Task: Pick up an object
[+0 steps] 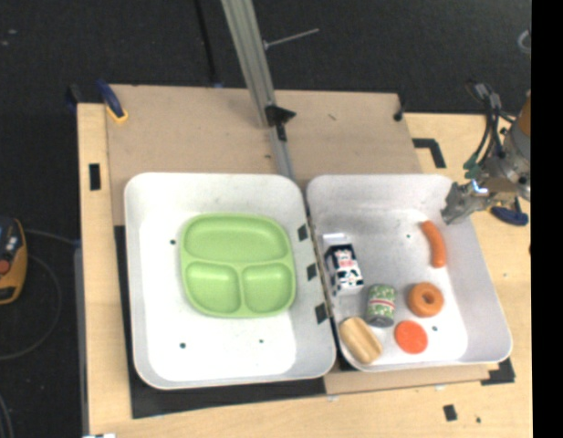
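Observation:
The right bin [381, 199] holds several small objects. An orange sausage-shaped piece [434, 243] lies near its right side. A small milk carton [343, 265] rests against the left wall, with a green can [381, 304] and an orange donut [425, 299] to its right. An orange round piece [411, 336] and a tan bread roll [360, 338] sit along the front. My gripper [461, 201] hangs over the bin's upper right rim, just up and right of the sausage-shaped piece, with nothing seen in it.
A green divided plate [235, 265] lies in the left bin [153, 336]. A grey metal post [254, 62] slants over the bench behind the bins. Cables and a blue clamp [511, 213] sit by the arm at the right.

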You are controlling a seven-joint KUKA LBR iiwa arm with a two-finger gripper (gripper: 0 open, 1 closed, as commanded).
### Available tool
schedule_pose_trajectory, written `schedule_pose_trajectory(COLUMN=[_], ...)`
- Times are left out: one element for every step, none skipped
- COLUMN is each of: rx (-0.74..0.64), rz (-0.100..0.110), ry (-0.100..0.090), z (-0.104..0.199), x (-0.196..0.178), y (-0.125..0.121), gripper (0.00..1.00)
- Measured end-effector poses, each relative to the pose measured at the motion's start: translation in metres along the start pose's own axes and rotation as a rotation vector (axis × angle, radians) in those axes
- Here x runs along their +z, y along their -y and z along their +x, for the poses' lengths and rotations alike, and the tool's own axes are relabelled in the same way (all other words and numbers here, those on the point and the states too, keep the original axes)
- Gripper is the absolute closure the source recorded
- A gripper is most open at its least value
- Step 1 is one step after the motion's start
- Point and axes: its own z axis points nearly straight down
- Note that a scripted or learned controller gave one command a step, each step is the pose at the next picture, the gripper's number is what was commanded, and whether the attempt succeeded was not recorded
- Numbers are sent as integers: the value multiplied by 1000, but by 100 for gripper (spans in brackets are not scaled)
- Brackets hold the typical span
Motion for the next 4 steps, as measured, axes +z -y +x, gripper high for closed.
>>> schedule_pose_trajectory(rx=[-4,-3,-4,-1], rz=[3,6,6,5], ry=[-2,-3,-3,-2], z=[54,104,163,203], x=[-2,16,29,35], y=[-15,-28,-32,-41], gripper=[100,100,100,100])
